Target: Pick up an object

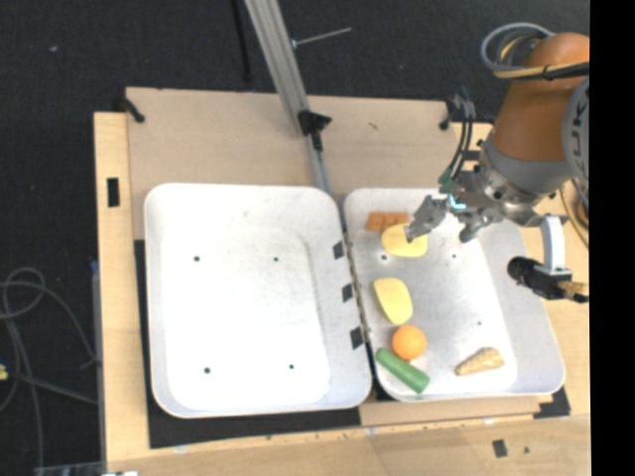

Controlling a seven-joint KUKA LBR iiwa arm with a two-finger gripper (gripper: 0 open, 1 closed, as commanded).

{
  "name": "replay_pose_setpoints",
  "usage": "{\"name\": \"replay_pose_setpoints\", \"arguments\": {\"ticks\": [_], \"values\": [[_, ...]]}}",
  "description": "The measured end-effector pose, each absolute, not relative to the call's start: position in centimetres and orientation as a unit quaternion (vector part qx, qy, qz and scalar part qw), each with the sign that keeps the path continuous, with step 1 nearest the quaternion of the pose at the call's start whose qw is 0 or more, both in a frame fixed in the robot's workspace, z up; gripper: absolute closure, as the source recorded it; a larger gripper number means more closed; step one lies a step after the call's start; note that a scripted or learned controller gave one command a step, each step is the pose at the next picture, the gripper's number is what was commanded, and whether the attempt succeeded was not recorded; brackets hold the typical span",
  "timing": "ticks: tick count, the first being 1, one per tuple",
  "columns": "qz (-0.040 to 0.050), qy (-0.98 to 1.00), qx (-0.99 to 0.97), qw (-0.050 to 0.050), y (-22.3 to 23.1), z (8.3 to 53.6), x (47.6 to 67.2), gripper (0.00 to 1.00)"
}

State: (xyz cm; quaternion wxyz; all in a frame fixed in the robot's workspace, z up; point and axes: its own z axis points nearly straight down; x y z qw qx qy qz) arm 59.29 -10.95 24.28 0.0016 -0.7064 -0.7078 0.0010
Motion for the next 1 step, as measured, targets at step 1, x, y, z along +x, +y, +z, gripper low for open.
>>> {"name": "replay_pose_setpoints", "arguments": {"ticks": [1], "values": [[-0.0007, -0.708, -0.707, -0.001, -10.96, 24.54, 59.38, 0.0]]}}
